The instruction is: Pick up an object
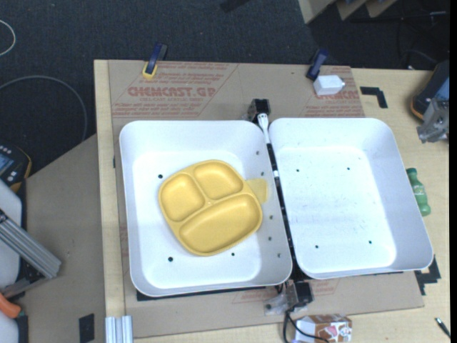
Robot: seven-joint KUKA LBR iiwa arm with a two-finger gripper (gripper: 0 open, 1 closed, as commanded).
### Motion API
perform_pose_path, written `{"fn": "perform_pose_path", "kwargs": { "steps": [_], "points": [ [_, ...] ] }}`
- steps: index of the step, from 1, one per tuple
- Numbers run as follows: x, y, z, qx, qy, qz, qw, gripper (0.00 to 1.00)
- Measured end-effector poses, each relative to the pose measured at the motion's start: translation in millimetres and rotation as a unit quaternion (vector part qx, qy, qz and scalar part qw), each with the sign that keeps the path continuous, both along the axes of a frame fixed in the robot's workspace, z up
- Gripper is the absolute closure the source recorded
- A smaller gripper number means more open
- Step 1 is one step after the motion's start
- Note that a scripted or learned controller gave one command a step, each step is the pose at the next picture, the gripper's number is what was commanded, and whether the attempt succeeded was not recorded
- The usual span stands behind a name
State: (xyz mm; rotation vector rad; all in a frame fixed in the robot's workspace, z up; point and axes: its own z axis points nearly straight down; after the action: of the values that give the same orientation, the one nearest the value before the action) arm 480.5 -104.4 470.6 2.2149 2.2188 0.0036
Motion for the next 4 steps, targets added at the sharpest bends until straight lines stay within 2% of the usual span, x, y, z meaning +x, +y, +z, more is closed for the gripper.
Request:
{"fn": "perform_pose_path", "kwargs": {
  "steps": [1, 2, 3, 4],
  "points": [
    [-2.2, 12.0, -109.2, 0.0025, 0.009, -0.001, 1.0000, 1.00],
    [19.7, -47.3, -179.8, 0.0014, 0.007, -0.004, 1.0000, 1.00],
    [-0.2, 61.3, -117.1, 0.0031, 0.000, 0.005, 1.0000, 1.00],
    [-0.4, 136.9, -58.7, 0.0027, -0.001, 0.004, 1.0000, 1.00]
  ]
}}
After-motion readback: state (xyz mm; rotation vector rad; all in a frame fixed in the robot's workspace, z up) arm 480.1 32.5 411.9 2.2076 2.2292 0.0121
